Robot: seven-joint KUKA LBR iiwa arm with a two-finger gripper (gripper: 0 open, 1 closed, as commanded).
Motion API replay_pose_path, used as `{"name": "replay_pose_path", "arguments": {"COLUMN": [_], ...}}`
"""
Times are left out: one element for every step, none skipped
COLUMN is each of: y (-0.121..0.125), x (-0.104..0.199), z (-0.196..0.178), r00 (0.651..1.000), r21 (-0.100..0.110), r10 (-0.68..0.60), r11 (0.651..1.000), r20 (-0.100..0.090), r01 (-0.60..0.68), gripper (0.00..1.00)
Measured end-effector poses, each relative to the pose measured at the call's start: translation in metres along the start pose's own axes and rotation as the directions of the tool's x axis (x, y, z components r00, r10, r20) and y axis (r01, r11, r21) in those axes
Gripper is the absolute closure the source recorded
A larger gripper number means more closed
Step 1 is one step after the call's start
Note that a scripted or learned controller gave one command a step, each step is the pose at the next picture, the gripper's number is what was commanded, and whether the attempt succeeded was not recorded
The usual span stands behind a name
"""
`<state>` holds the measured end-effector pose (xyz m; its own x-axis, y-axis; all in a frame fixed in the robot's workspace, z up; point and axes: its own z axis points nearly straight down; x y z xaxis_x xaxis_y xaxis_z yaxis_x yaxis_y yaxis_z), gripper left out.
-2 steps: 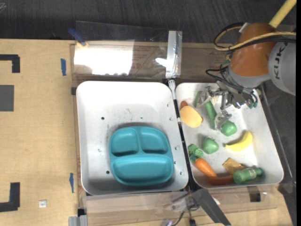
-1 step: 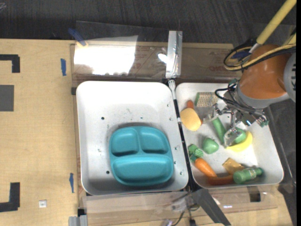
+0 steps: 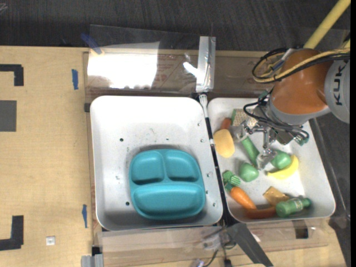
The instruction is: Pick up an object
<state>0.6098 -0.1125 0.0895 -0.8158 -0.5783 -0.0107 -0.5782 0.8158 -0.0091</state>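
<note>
Gripper [image 3: 268, 152] sits low in right bin [image 3: 325, 188], over the toy-food clutter by the green piece [image 3: 282, 160] and yellow piece [image 3: 285, 171]. Can't tell its grip state. Advice: centre on one item, clear neighbours, descend straight.
</note>
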Motion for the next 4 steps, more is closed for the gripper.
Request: {"name": "replay_pose_path", "arguments": {"y": [0.001, 0.014, 0.008, 0.007], "x": [-0.002, -0.004, -0.017, -0.02], "z": [0.0, 0.0, 0.0, -0.012], "r00": [0.999, 0.994, 0.99, 0.99], "r21": [0.001, -0.001, -0.001, 0.005], "r10": [-0.041, -0.105, -0.143, -0.141], "r11": [0.999, 0.994, 0.99, 0.99], "r20": [0.0, -0.002, 0.0, 0.008], "r01": [0.041, 0.105, 0.143, 0.141], "gripper": [0.0, 0.0, 0.0, 1.0]}}
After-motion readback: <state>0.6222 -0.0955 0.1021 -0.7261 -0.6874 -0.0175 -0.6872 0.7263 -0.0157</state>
